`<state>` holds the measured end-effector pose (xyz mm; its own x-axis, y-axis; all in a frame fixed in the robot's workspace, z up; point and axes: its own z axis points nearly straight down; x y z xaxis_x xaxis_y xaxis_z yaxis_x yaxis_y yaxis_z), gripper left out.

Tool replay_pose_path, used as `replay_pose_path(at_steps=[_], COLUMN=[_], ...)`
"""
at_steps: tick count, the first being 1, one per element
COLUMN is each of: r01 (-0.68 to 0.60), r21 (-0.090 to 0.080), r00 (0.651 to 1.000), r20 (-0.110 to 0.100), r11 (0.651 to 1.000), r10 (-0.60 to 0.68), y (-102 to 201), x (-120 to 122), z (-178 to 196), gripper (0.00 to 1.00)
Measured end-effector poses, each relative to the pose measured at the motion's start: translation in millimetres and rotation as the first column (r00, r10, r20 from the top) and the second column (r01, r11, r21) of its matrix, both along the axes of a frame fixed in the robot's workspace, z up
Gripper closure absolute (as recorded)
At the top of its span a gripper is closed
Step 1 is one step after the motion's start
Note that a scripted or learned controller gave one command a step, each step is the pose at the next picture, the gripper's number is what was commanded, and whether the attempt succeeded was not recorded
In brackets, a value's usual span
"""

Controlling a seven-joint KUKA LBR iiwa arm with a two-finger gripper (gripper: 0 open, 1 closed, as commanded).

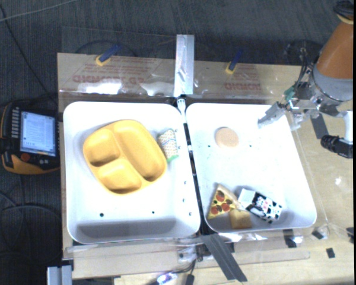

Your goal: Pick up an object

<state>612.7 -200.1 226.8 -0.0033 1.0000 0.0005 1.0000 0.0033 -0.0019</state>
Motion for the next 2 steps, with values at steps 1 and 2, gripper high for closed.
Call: replay_pose_path(at_steps=[1, 2], r01=[-0.095, -0.042], r21=[-0.007, -0.007], r00=[0.995, 0.999], r20=[0.015, 0.02], r11=[0.995, 0.999], r10=[0.095, 0.042], y=[14.2, 33.4], x=[50.6, 57.4], z=[-124.9, -129.1], gripper=[0.0, 0.0])
